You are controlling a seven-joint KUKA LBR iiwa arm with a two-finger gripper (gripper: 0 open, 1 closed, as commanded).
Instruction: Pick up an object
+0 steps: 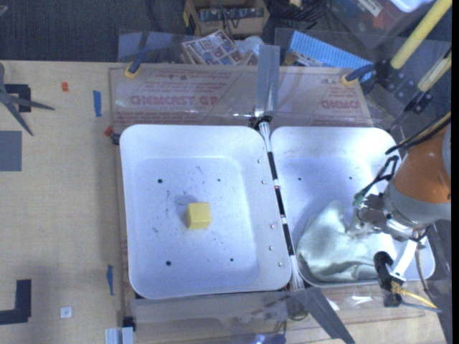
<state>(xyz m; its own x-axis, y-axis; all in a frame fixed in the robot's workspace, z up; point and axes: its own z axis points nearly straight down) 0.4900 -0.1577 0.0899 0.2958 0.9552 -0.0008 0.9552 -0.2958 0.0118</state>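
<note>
Gripper point(362, 224) sits low in the right bin point(323, 156), directly over a crumpled white cloth point(330, 246); its grip state cannot be determined. A yellow block point(199, 216) lies well left of it, in the left bin point(143, 163).

Two white bins point(136, 192), one yellow block point(199, 216), one cloth point(330, 246)
</note>
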